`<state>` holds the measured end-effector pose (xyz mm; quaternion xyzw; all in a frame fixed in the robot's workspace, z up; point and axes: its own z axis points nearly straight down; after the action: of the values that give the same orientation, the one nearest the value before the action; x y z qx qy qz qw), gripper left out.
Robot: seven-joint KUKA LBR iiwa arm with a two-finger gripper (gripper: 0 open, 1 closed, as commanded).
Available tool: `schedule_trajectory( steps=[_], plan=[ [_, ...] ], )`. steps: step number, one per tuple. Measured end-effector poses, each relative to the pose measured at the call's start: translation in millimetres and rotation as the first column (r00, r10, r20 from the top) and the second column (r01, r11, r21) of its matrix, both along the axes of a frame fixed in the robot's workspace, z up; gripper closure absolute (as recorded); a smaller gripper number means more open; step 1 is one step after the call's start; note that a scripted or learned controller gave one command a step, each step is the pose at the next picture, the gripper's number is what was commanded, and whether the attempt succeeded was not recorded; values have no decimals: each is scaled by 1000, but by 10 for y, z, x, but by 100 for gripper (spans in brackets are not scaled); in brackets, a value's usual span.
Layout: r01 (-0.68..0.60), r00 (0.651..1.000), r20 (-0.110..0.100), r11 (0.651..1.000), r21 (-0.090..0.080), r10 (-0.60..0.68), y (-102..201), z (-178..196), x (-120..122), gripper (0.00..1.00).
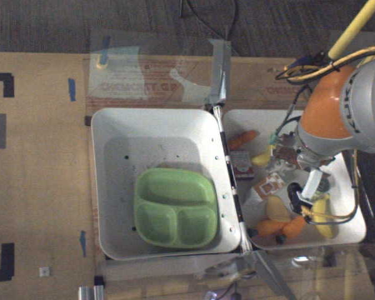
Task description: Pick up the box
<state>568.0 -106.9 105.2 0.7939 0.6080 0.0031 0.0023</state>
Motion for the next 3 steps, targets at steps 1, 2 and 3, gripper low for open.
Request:
schedule_trajectory(
  steps=[1, 2, 3],
  plan=[
    [93, 996, -6, 996, -1, -93, -437, 975, 852, 100],
    [-143, 990, -4, 990, -3, 143, -251, 2603, 929, 100],
    [308, 951, -6, 951, -2, -308, -526, 3308, 996, 100]
  ],
)
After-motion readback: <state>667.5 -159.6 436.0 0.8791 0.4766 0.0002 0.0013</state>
